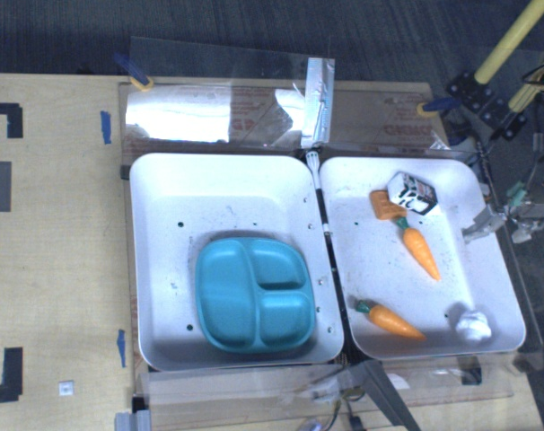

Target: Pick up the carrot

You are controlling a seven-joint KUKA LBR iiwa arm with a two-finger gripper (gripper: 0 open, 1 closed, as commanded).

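Note:
Two orange carrots lie in the right bin [495, 281]. One carrot [421, 252] rests in the middle of the bin, slanting, with its green top toward the back left and its tip toward the front right. The other carrot [394, 321] lies near the bin's front edge, green top to the left. They are apart from each other.
An orange block [385, 205] and a black-and-white object [413, 193] sit at the back of the right bin, just behind the first carrot. A white crumpled object [474, 327] lies in its front right corner. The left bin [164, 196] holds a blue divided plate [254, 294].

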